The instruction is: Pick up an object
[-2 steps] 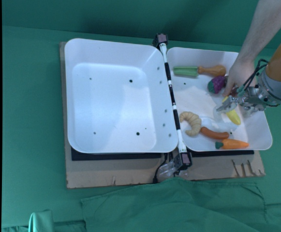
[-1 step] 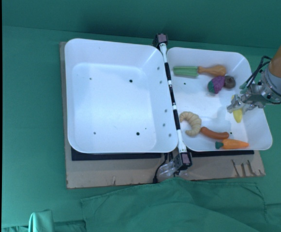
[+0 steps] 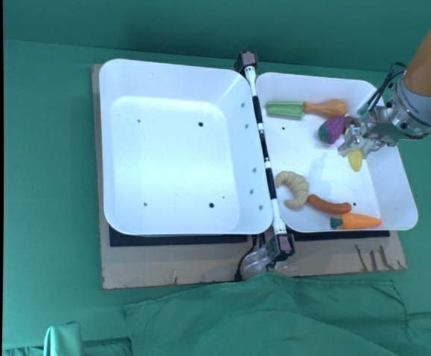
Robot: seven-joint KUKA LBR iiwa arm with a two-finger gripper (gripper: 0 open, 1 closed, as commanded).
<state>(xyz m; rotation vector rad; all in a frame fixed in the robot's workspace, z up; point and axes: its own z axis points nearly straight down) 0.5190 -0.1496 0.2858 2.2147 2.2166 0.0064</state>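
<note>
Yellow, a small corn-like piece [image 3: 355, 160] lies in the right bin [image 3: 393, 170], at the right middle of the frame, directly under the pincer [image 3: 353, 147]. Its long axis runs nearly up and down in the picture, and the pincer tips are just above its upper end, perhaps touching. Whether the pincer is open or closed I cannot tell.

The right bin holds also a purple piece [image 3: 333, 130] just left of the pincer, a green-orange vegetable [image 3: 306, 109], a croissant [image 3: 294, 188], a sausage [image 3: 328, 204] and a carrot [image 3: 356, 220]. The left bin [image 3: 111, 154] shows a bare white floor.
</note>
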